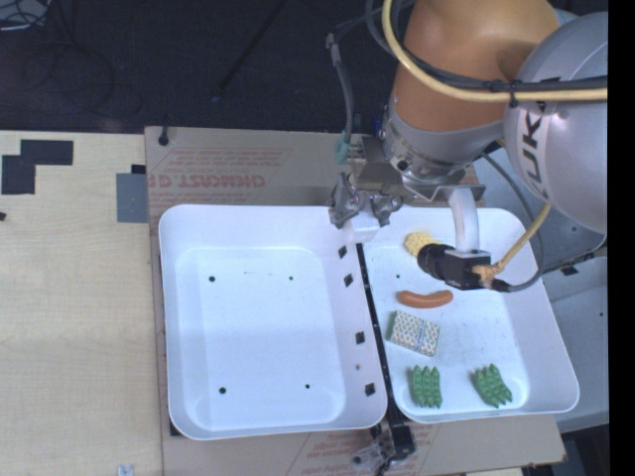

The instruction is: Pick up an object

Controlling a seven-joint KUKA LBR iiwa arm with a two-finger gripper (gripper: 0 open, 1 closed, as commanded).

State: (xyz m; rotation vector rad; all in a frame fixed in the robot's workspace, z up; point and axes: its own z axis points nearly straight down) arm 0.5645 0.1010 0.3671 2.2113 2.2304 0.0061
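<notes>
- The claw (363, 209) hangs at the top edge of the right bin (551, 385), near the divider; its tips blur together, so open or closed cannot be told.
- A yellow corn piece (418, 241) is partly hidden by a black fitting.
- The sausage (425, 298) lies below and right of the claw, apart from it.
- A patterned packet (414, 333) and two green pieces sit lower.
</notes>
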